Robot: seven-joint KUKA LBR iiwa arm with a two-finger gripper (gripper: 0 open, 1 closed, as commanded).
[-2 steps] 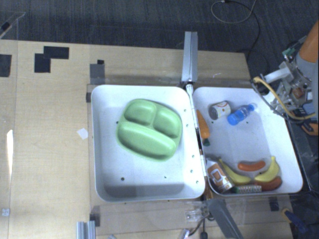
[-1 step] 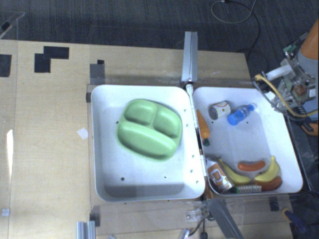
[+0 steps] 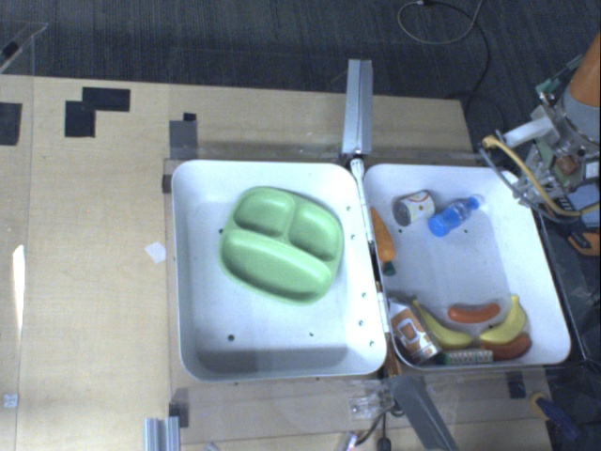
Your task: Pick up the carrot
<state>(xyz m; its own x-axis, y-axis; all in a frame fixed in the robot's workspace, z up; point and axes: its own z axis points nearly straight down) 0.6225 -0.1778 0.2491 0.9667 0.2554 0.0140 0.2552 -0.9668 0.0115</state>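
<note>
Two shallow white bins are borne side by side on the worktop [image 3: 84, 280]; the left bin [image 3: 197, 346] is occupied by a green divided plate [image 3: 281, 242], turned upside down. The carrot [image 3: 381, 238] is seen in the right bin [image 3: 554, 322], lying lengthwise against that bin's left wall, its dark stem end toward the front. Near the back wall a small can [image 3: 412, 207] and a blue bottle [image 3: 454, 215] are placed just beside each other; along the front wall are gathered a second can [image 3: 412, 334], two bananas [image 3: 479, 329] and a red sausage [image 3: 475, 313]. The hand [image 3: 554, 163] is held past the right bin's back right corner, wrapped in yellow cabling; whether it is apart or together cannot be told.
</note>
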